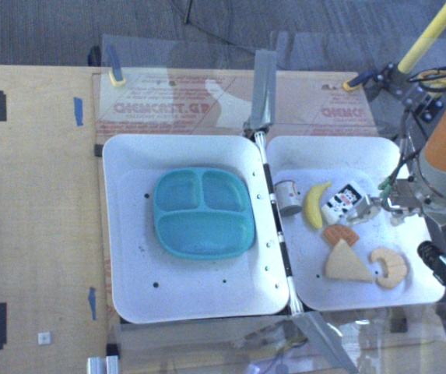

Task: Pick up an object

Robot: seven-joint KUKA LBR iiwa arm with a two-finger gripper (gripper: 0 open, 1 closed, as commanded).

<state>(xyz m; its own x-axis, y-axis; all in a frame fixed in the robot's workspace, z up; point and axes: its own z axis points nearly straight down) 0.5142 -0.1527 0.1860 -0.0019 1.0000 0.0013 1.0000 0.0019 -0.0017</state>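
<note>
Camera view, right bin (308, 150) as landmark. Gripper (372, 206) low over the bin's right half, just right of a small white box (342, 200); whether it is spread or pinched, cannot tell. Banana (314, 204) sits left of the box, metal cup (288, 197) by the bin's left wall. Orange piece (339, 234), tan wedge (346, 265) and tan ring (389, 267) lie toward the near edge. Left of the bin: teal plate (204, 213) in the other bin (125, 232).
</note>
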